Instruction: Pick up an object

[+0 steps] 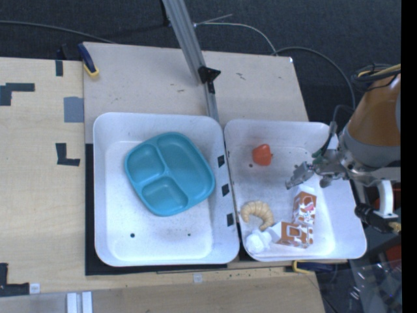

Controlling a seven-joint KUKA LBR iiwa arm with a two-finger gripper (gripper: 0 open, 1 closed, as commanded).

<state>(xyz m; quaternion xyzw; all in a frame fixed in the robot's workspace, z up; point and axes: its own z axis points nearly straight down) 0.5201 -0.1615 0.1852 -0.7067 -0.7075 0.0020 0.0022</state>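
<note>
From the camera view I see my gripper (301, 175) low over the right bin (339, 240), just above the little carton (304, 208); I cannot tell how it is set. The carton is white with orange-brown patches; it lies near the bin's middle, with a second carton (293, 234) touching it below. I think it is light and stiff, a bit slick; I would pinch it across its narrow sides. The croissant (258, 212) and red ball (262, 154) sit nearby; a blue plate (169, 173) rests in the left bin (107, 194).

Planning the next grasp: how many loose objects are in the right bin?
5: a red object at the back, a croissant mid-left, a white lump front-left, and two orange-and-white cartons near the gripper.
</note>
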